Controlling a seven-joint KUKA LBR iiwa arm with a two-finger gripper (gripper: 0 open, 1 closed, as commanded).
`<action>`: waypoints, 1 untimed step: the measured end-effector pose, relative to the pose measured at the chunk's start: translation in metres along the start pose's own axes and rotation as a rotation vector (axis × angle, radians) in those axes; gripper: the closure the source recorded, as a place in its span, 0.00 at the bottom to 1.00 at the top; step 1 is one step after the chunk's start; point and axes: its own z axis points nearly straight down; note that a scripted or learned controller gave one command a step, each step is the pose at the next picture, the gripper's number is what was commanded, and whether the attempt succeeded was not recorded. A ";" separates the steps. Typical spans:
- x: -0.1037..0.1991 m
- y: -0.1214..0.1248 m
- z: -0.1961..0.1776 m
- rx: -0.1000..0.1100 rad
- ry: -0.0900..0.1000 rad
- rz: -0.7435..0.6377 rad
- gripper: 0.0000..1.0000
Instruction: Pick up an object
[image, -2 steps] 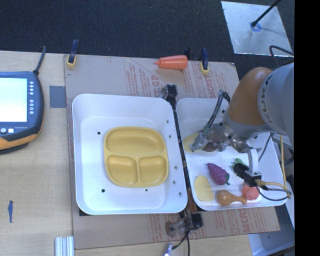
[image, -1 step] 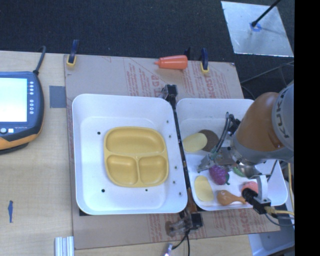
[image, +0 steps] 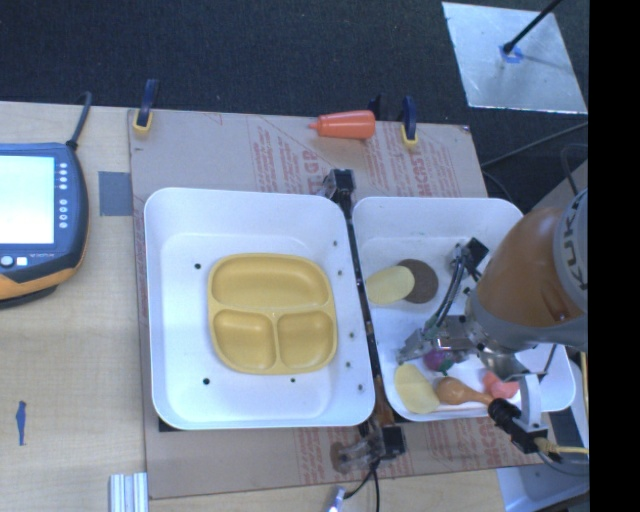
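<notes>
I have the claw (image: 437, 350) low inside the right bin (image: 500, 212), under the grey arm (image: 525, 280) that reaches in from the right of the camera view. The wrist hardware crowds the tips, so I cannot tell whether the claw is released or clenched, and I see nothing clearly held.

A small purple piece (image: 436, 356) sits directly at the claw's tips. Just below the claw, toward the near wall of the bin, lie a pale yellow item (image: 415, 388) and an orange, drumstick-like piece (image: 462, 391), the latter's long axis running left to right across the bin. Just right of that is a small pink-red object (image: 497, 383). Above and to the left of the claw lies a yellow-and-brown piece (image: 400, 283), apart from it.

The left bin (image: 170, 300), well to the claw's left, carries a yellow divided tray (image: 272, 310).

My judgement: the purple piece is the nearest candidate, directly beneath the claw; a straight descent and closure should suffice, though neighbours may interfere.
</notes>
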 end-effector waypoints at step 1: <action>-0.001 0.000 -0.010 0.000 -0.001 -0.003 1.00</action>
